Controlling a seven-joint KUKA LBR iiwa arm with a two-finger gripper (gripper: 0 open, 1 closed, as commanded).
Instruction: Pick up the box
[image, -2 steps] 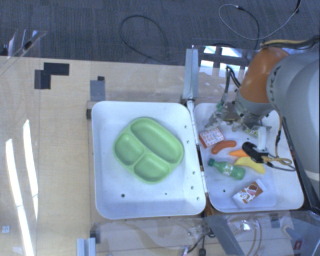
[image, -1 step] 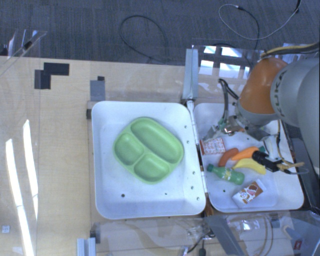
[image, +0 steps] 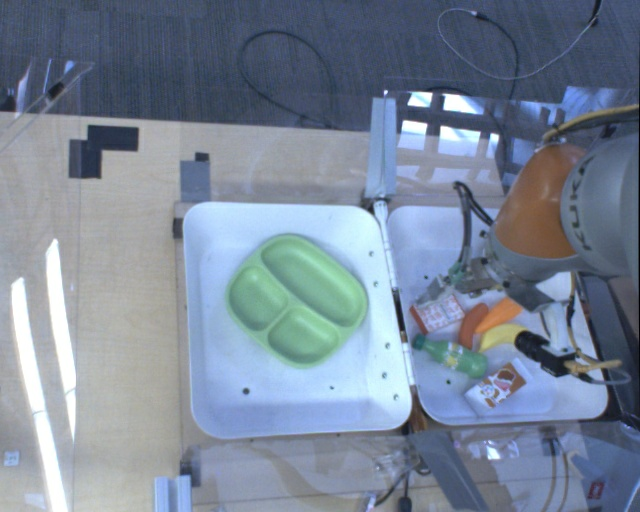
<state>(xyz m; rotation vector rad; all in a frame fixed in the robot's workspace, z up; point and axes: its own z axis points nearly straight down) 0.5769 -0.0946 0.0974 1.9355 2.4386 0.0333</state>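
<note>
Box (image: 437, 314) label red-white (text unreadable), beside end effector (image: 463, 279).

Arm (image: 585, 205) comes in from the view's right edge, grey links with the orange band (image: 535, 205) sitting above the wrist. Wrist is bent down and pitched toward the view's left. Gripper (image: 462, 278) is low, at the end of the wrist, just left of the orange section. Cables loop off the wrist on both sides. Gripper detail is too small and cluttered to read.
</note>
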